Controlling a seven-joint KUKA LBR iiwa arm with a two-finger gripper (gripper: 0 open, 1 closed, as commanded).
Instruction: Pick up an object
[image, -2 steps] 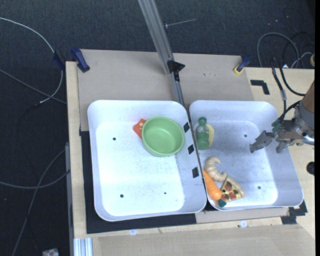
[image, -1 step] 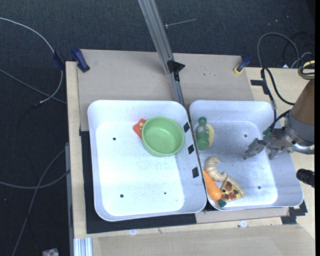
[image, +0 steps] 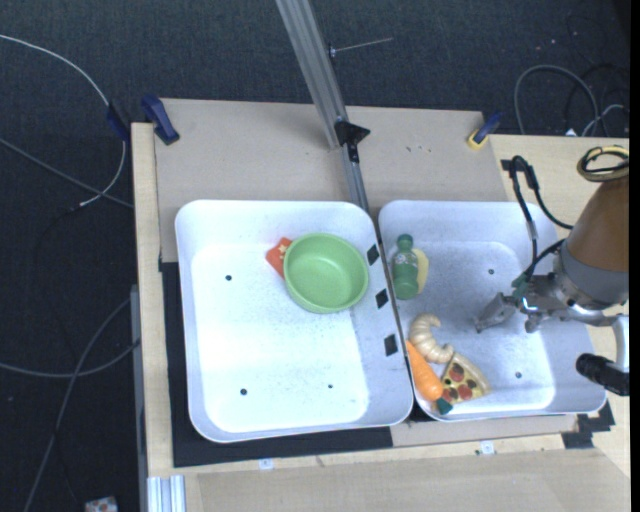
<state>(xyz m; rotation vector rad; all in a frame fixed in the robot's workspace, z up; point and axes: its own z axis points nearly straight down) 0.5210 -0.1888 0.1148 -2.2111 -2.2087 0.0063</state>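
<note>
The hand (image: 500, 312) hangs over the right bin (image: 470, 215), toward its right side, at the end of the arm (image: 600, 250) that comes in from the right edge. Its grey fingers (image: 492, 316) point left, and nothing shows between them; whether they are apart or together I cannot tell from this slant.

The things to pick lie along the left side of the right bin, well apart from the hand. A green bottle (image: 405, 268) lies by the far-left wall, with something pale yellow (image: 422, 266) touching its right side. Nearer, a cream curved piece (image: 432, 338) rests against a carrot (image: 424, 373), and a pizza slice (image: 462, 380) lies just right of the carrot, close to the near wall.

In the left bin (image: 270, 390), a green bowl (image: 325, 271) sits upright at the far-right corner. A red piece (image: 277, 255) pokes out from under its left rim, touching it.

Both bins sit side by side on the counter (image: 240, 150). A metal rail (image: 318, 75) slants down from the far edge to the gap between them. Blue clamps (image: 158, 120) grip the counter's far-left corner, and black cables (image: 525, 190) run beside the arm.
</note>
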